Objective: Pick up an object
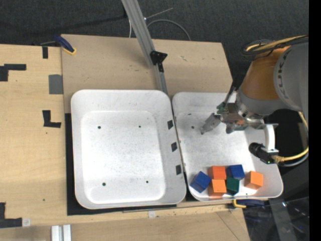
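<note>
Several small blocks lie clustered at the near end of the right bin (198, 103): a blue block (200, 181), an orange block (218, 172), another blue one (235, 171), an orange one (218, 187), a green one (232, 186) and an orange one (255, 179). My gripper (218, 129) hangs over the middle of the right bin, well behind the blocks. It is open, its fingers spread, with nothing between them.
The left bin (120, 144) sits beside the right one, their rims touching. A slanted metal pole (143, 29) rises behind the bins. A black cable connector (262, 152) hangs off the arm at the right bin's right rim.
</note>
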`<act>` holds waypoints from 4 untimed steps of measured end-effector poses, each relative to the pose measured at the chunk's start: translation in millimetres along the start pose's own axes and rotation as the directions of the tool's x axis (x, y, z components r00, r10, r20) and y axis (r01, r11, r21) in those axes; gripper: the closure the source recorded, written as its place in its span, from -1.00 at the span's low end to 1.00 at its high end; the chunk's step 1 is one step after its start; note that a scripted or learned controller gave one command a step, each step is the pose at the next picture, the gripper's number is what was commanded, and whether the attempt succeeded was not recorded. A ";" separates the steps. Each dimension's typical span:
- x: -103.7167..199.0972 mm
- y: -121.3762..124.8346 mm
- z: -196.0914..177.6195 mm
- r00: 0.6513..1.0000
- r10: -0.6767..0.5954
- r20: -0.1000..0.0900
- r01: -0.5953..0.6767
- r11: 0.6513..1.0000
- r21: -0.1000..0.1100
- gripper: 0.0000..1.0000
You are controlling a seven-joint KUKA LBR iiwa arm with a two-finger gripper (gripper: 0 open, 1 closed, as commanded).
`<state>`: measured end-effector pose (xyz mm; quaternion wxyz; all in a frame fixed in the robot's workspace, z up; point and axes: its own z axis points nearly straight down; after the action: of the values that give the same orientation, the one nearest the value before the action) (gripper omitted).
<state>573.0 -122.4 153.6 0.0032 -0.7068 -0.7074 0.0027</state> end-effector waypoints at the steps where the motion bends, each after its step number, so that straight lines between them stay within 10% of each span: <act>1: 0.9 -1.0 64.7 1.000 0.000 0.001 0.000 1.000 -0.002 -1.00; 2: 1.8 -1.4 62.1 1.000 0.000 0.000 0.000 1.000 -0.006 -1.00; 3: 2.4 -1.5 52.4 1.000 -0.001 -0.001 0.001 1.000 -0.005 1.00; 4: -1.0 -10.3 3.4 1.000 0.001 0.001 -0.001 1.000 -0.011 1.00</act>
<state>562.6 -123.4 150.3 -0.0010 -0.7072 -0.7071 -0.0006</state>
